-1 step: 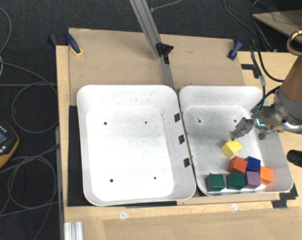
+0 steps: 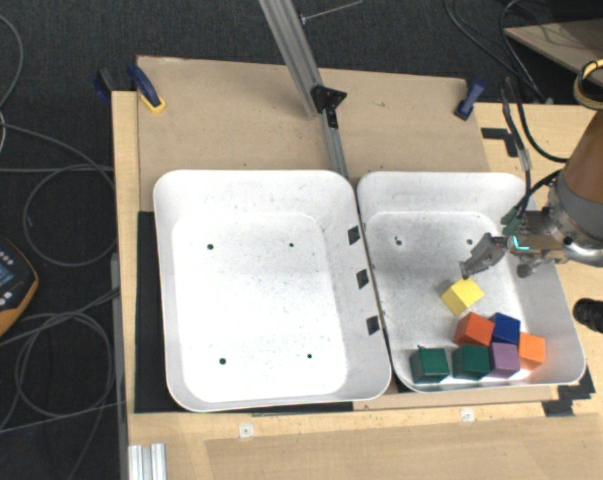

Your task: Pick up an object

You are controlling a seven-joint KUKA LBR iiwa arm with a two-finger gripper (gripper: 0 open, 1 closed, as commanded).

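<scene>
A small yellow block (image 2: 463, 295) lies tilted on the floor of the right bin (image 2: 421, 198), a little apart from the other blocks and nearest the robot's gripper (image 2: 484, 255). It looks like the likeliest thing to be picked, since nothing crowds it. Just below it, toward the bin's near right corner, a cluster sits packed together: a red-orange block (image 2: 473, 329), a blue block (image 2: 506, 326), a purple block (image 2: 505, 356), an orange block (image 2: 532, 348) and two dark green blocks (image 2: 432, 364) along the front wall (they probably gathered there because the bin's floor curves up at its edges). The gripper hangs just above and right of the yellow block, not touching it, with nothing between its fingers; whether the jaws are open or closed cannot be told from this angle. The grey arm (image 2: 591, 183) reaches in from the right. The left bin (image 2: 181, 193) sits beside the right one on the wooden bench (image 2: 241, 118).
</scene>
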